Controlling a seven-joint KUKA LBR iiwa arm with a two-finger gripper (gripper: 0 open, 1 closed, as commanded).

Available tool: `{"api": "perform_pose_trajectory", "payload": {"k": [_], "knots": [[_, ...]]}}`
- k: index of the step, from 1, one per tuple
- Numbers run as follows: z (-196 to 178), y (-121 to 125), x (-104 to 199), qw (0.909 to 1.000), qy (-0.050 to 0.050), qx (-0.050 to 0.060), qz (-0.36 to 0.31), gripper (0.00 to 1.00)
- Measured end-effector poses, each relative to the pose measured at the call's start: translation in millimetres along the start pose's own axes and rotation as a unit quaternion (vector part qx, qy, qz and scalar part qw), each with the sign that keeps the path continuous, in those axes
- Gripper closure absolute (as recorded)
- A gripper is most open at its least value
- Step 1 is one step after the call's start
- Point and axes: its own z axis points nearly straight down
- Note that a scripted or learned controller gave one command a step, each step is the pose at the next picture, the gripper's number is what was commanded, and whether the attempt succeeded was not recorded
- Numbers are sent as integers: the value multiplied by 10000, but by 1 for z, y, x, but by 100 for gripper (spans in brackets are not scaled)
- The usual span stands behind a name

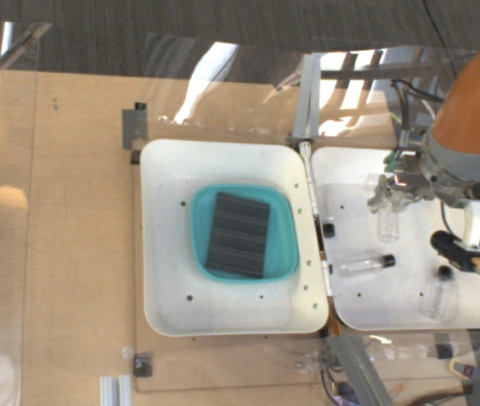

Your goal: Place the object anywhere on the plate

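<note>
A pale wooden bench point(54, 252) carries 2 white bins. In the left bin point(164, 303) a teal plate point(284, 252) lies centred, and a dark ribbed block point(238, 237) rests flat on it, so the placing looks done. Right bin point(477, 307): clear tubes point(367, 265) lie scattered. The gripper point(390, 194) hovers above them; spread or pinched, I cannot tell. No readable writing anywhere.

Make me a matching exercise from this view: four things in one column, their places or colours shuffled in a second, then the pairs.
1. plate
2. dark ridged block
3. clear tube with a black cap
4. orange band

A. lying on the right bin's floor
B. on the arm, above the wrist
C. teal, in the left bin
D. resting on the plate

Pairs: 1-C, 2-D, 3-A, 4-B
</note>
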Motion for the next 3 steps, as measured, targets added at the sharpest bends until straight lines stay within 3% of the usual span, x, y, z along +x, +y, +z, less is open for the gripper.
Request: {"api": "perform_pose_trajectory", "payload": {"k": [1, 2, 3], "knots": [[0, 0, 0, 10000, -1, 0, 0, 0], [0, 0, 0, 10000, -1, 0, 1, 0], [-116, -33, -8, 9916, -14, -25, 1289, 0]]}}
